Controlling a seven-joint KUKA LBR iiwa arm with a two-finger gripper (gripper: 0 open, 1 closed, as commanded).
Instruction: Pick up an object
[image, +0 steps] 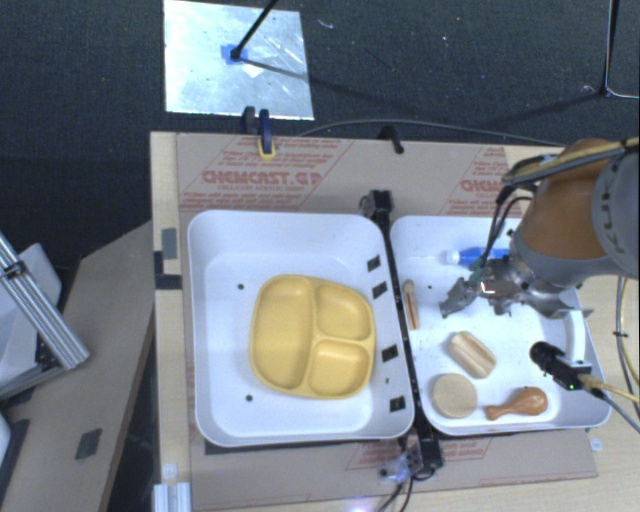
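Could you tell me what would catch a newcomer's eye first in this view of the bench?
Most likely the yellow divided tray, lying alone in the left bin. Next comes the grey arm with its orange band, reaching in from the right so that its hand hangs over the right bin. Toy food lies near that bin's front edge: a bread roll, a round biscuit and a drumstick.

1. I see the counter with red lettering printed across its brown top.
2. A yellow-and-blue clamp grips its far edge.
3. A silvery sheet lies on the dark floor beyond it.
4. An aluminium rail slants at the left.
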